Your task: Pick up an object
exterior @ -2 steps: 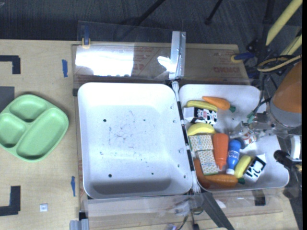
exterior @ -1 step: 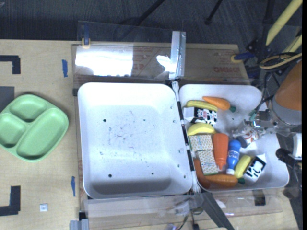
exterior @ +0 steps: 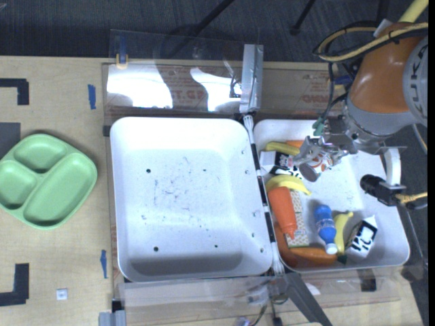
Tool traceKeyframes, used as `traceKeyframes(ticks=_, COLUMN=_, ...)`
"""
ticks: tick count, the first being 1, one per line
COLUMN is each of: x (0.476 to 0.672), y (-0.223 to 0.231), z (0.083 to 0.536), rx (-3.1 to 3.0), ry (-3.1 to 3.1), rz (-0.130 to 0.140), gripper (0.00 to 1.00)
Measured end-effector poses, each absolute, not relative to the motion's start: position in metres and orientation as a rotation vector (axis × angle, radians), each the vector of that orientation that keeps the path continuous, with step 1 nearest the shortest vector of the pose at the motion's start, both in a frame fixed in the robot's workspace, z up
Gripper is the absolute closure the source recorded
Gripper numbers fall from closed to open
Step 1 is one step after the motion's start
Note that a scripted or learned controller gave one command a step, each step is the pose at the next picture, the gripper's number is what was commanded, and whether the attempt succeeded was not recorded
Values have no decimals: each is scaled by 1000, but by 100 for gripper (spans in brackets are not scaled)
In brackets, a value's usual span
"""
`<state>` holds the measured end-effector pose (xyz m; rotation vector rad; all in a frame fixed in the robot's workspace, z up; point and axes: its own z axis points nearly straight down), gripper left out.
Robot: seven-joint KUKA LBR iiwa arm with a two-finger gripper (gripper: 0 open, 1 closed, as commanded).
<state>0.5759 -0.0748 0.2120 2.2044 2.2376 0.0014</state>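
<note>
We saw the gripper [exterior: 317, 156] low over the far part of the right bin [exterior: 389, 250]; we could not tell its state. Just to its left lay a banana [exterior: 281, 146], and a second yellow banana [exterior: 288, 184] lay just below it toward the camera. Further toward the camera were an orange bottle [exterior: 283, 212] and a blue bottle [exterior: 325, 224]. The left bin [exterior: 183, 199] stood well to the gripper's left, and a green divided plate [exterior: 45, 179] beyond it.

wooden bench [exterior: 54, 263] bears two white bins [exterior: 183, 195] and green tray [exterior: 46, 180].
</note>
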Motion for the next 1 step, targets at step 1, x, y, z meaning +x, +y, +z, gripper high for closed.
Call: traceKeyframes(ticks=1, x=577, y=-74, z=222, rx=2202, ry=2236, rz=5, gripper=100)
